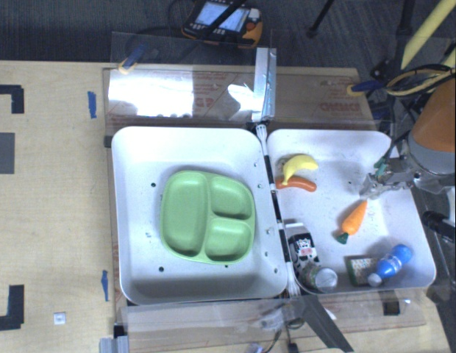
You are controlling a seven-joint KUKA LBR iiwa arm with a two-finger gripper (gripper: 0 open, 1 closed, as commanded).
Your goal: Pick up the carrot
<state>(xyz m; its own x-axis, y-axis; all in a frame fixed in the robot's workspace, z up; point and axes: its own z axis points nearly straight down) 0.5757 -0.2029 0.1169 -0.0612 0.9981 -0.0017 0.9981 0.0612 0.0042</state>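
Note:
The carrot [353, 218] lies in the right bin [338, 142], orange, with its green stub pointing toward the near left. It rests on the bin floor, tilted along a diagonal. My gripper [378, 180] hangs just beyond the carrot's upper right tip, close to it, and nothing is visibly held. The arm's orange band [440, 123] stands at the bin's right edge.
A yellow banana [300, 166] and a red-orange sausage [296, 184] lie at the right bin's left side. A blue bottle [390, 263], a dark packet [358, 269], a can [320, 276] and a small black item [303, 247] crowd the near edge. The left bin [132, 197] holds a green divided plate [207, 215].

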